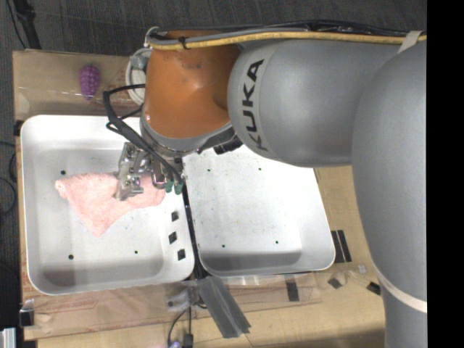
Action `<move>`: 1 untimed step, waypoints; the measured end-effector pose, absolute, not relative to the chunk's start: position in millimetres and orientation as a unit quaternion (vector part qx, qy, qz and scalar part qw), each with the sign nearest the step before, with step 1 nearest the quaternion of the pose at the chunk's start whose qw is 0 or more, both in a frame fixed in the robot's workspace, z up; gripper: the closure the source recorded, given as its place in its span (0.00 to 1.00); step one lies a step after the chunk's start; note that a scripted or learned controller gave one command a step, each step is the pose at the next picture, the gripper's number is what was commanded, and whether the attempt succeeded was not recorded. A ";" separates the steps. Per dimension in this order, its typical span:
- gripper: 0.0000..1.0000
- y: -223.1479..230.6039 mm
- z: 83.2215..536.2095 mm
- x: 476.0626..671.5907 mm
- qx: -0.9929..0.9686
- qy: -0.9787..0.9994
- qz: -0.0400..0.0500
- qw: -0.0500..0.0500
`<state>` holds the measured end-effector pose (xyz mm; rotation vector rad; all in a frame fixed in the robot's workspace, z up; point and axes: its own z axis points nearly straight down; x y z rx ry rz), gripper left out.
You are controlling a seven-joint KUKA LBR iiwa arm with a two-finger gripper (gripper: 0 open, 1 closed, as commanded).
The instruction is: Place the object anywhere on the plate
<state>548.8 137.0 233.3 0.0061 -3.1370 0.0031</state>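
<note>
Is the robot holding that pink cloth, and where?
Cannot be told. The tool sits at the right edge of the pink cloth in the left bin.

Pale wooden bench [341,216] across most of the frame, dark floor [72,13] beyond its upper edge. Directly on it: two shallow white bins touching side by side, left bin [36,194] at centre left, right bin [254,259] at centre. Small purple object [89,80] at upper left, just above the left bin. Black tape marks [341,245] at lower right, beside the right bin.
</note>
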 end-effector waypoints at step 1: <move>1.00 178.4 231.5 518.2 0.004 -1.000 0.001 0.002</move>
